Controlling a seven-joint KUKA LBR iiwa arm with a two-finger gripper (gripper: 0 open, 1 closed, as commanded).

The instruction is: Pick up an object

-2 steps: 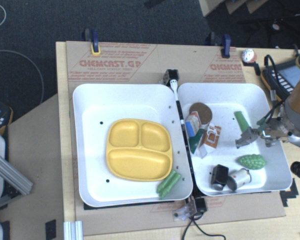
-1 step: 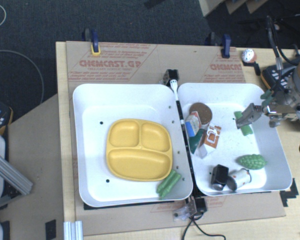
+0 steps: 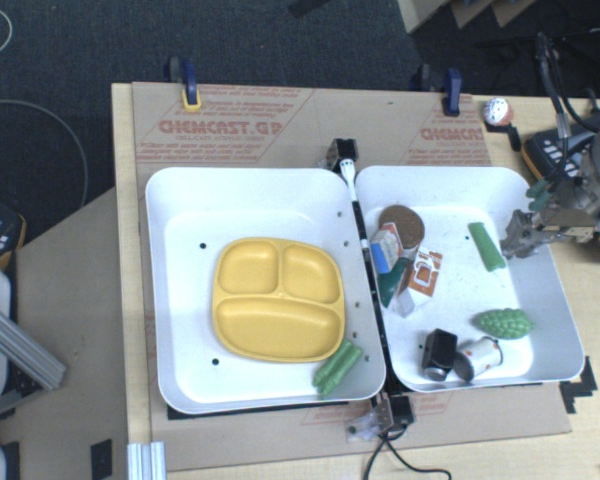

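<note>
Black-white gadget (image 3: 458, 355) front; green stick (image 3: 486, 246) just beside claw (image 3: 520, 240).

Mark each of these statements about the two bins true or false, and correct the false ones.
1. The yellow divided plate lies in the left bin. True.
2. The gripper holds the green stick. False: the stick lies on the right bin's floor, beside the gripper.
3. A green pod sits by the plate's lower right corner. True.
4. The bumpy green object is on the plate. False: it is in the right bin.
</note>
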